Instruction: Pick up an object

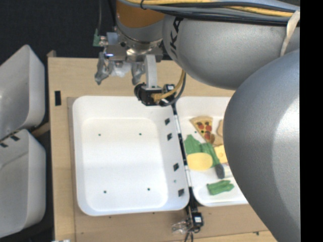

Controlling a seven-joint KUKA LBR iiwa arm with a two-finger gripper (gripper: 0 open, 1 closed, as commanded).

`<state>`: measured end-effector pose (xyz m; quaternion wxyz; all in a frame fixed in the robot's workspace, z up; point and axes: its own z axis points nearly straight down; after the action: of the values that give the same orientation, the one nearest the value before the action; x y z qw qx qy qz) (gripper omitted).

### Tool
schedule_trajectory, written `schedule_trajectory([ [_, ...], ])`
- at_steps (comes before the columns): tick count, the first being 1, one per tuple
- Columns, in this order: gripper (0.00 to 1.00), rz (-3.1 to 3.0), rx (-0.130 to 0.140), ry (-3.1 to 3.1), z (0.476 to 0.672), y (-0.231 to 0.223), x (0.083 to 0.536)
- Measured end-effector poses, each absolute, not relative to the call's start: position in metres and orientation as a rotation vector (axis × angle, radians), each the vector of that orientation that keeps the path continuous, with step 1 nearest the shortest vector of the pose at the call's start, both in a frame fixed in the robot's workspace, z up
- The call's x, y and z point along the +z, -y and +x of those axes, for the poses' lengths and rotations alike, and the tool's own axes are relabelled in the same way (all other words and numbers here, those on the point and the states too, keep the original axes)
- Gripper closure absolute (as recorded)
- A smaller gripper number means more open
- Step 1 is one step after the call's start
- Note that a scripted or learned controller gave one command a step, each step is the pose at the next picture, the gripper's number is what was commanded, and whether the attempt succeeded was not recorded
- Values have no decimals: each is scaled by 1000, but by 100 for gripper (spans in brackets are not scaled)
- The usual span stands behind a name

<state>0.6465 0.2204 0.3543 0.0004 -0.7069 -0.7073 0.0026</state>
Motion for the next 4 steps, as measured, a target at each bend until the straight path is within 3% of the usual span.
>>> schedule_trajectory([
  [1, 100, -2221, 9, 2220, 638, -220, 398],
  [2, 100, -2226, -7, 2225, 692, -220, 422],
  [3, 100, -2221, 22, 2213, 654, -220, 285],
  [4, 100, -2224, 8, 2218, 649, -220, 323],
])
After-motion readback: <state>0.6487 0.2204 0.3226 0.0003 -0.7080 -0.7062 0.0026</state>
